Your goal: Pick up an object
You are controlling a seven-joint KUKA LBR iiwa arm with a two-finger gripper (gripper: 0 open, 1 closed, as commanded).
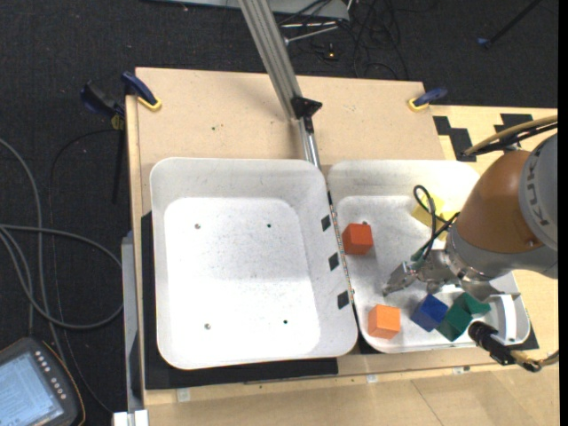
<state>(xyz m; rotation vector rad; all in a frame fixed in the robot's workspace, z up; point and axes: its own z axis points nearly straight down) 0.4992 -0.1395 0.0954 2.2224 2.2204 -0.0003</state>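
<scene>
Camera view. I have the arm (506, 211) reaching in over the right bin (377, 177), its jaws (401, 280) low above the bin floor near the middle; whether they are released or clenched I cannot tell. Nothing shows between them, so I judge this the approach step, no object yet picked.

Candidates: a red-orange cube (358, 238) towards the bin's left wall, an orange cube (384, 320) at its near-left corner, a blue block (430, 312) and a green block (460, 316) touching each other along the near edge, and a yellow piece (424, 209) partly hidden by the arm.

The next move calls for centring on one cube and descending. Both orange cubes stand apart with open floor around them; the blue and green pair is crowded against the rim. The left bin (169, 264) offers free room.
</scene>
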